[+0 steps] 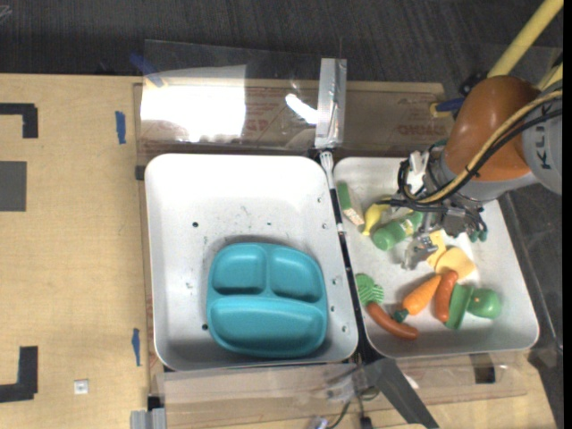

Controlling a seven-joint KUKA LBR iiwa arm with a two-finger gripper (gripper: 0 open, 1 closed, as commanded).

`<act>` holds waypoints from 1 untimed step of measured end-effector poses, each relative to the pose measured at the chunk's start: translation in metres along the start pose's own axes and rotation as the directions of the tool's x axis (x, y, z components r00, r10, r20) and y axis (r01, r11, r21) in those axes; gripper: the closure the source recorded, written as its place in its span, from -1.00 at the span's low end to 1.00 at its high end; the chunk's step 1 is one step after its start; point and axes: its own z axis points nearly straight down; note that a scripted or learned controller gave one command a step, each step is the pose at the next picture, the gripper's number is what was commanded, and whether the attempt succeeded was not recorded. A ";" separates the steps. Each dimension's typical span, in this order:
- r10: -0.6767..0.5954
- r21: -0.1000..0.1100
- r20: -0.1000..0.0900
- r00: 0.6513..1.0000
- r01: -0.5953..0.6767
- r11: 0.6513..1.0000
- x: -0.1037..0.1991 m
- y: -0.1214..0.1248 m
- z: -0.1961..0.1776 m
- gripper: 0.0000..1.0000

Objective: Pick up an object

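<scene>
Nearest you, the teal divided tray (266, 309) lies in the left bin (170, 195), away from the work. In the right bin (518, 315), along its near side, you have a red sausage-like toy (391, 321), two orange carrots (422, 295), and a green piece (483, 304). Just beyond them sits a yellow piece (451, 259), then a green cylinder (389, 234) with a yellow bit beside it. Over that farther cluster hangs the gripper (420, 250), low among the toys. Whether it is spread or closed you cannot tell; cables and clutter mask it. Nothing looks lifted, so judge the pick as not yet done: a grasp and a raise remain.
</scene>
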 end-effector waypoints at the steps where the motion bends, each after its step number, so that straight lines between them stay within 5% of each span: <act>1: 0.022 -0.001 -0.013 1.000 -0.022 1.000 -0.039 0.014 0.013 -1.00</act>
